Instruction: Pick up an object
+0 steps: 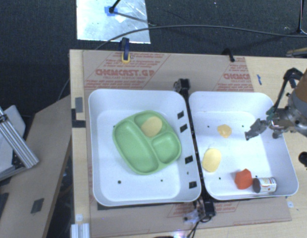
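My gripper (253, 131) hangs over the right bin (232, 103), near its right wall, with nothing visibly held. A small yellow piece (224, 130) lies just left of it on the bin floor. Nearer the front lie a pale yellow oval (211, 159), an orange-red object (243, 178) and a small can (265, 184) on its side, the last two touching in the front right corner. In the left bin (109, 182) a green divided tray (138, 150) holds another yellow item (152, 126) in its far compartment.
A black divider (189, 133) with clips runs between the two bins. Both bins rest on a brown cardboard sheet (158, 71). A blue and yellow clamp (125, 49) sits at the sheet's far edge. Cables cross the dark floor behind.
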